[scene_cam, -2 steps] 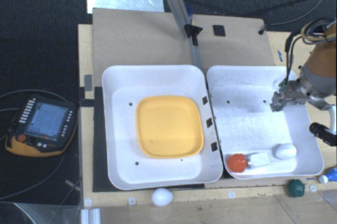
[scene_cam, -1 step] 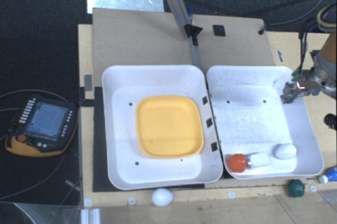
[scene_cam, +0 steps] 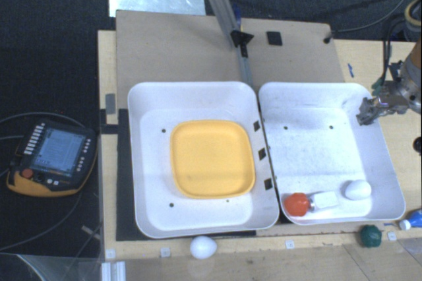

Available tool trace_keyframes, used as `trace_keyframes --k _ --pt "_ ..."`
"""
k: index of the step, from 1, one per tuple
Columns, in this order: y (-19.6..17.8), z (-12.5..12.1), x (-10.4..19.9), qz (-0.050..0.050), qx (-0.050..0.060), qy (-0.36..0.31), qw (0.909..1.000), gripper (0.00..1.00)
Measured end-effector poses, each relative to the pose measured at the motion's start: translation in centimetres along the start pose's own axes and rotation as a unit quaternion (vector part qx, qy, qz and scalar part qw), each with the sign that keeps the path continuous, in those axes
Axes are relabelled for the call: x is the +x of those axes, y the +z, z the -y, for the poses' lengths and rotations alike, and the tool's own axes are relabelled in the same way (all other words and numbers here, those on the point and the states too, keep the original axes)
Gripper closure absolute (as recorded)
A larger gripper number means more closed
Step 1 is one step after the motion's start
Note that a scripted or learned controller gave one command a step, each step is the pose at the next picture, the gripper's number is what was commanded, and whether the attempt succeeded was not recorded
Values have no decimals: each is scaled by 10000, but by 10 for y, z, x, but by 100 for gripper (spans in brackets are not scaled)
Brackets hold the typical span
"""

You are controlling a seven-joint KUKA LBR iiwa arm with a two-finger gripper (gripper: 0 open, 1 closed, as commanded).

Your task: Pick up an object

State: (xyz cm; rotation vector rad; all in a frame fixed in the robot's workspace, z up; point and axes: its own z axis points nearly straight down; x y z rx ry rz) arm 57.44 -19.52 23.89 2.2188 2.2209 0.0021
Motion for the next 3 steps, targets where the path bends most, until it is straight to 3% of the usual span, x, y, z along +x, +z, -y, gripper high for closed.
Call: trace_keyframes --k 3 --pt "17 -9 146 -8 9 -14 10000 100"
